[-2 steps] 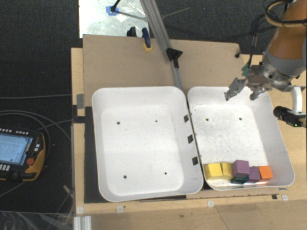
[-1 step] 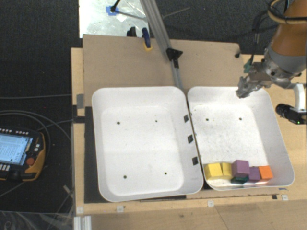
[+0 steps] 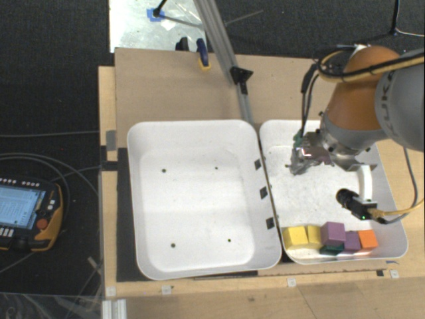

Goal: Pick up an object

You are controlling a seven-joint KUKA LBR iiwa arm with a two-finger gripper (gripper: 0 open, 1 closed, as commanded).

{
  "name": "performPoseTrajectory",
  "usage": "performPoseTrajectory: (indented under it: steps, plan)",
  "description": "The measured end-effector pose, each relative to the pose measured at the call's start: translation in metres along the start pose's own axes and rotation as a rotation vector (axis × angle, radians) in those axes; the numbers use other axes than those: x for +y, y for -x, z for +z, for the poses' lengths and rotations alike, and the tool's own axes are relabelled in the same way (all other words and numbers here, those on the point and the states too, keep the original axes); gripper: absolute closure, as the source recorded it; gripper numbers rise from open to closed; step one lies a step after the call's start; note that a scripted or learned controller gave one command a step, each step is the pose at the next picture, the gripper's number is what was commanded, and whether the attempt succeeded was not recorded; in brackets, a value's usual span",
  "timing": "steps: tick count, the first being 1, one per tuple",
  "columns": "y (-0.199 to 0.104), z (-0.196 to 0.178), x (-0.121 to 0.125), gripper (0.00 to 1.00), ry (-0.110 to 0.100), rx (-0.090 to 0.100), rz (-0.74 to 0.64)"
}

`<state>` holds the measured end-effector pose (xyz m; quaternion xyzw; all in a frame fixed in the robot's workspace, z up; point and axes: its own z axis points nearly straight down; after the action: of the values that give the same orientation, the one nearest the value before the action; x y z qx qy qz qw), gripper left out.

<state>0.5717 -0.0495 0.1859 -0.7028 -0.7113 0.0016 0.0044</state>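
Several small blocks lie in a row along the near wall of the right bin (image 3: 279, 178): a yellow block (image 3: 302, 236), a purple block (image 3: 333, 231), a dark green block (image 3: 330, 248), a mauve block (image 3: 352, 241) and an orange block (image 3: 368, 239). My gripper (image 3: 300, 161) hangs over the upper middle of that bin, well behind the blocks and apart from them. I see nothing held in it. The grey and orange arm (image 3: 362, 105) hides the bin's far right part.
The left bin (image 3: 143, 198) sits beside the right one, with black clips on the shared wall. A white piece with a black tip (image 3: 353, 202) hangs by the arm over the right bin. A slanted metal pole (image 3: 219, 38) crosses the bench's back; a teach pendant (image 3: 26, 211) lies far left.
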Motion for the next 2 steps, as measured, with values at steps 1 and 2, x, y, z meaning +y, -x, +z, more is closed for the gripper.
performPoseTrajectory:
  steps: [1, 2]
  plan:
    - [0.0092, -0.0042, -0.0157, 1.0, 0.008, -0.004, 0.013]
    - [0.009, -0.0044, -0.0149, 0.0, 0.01, -0.004, 0.012]
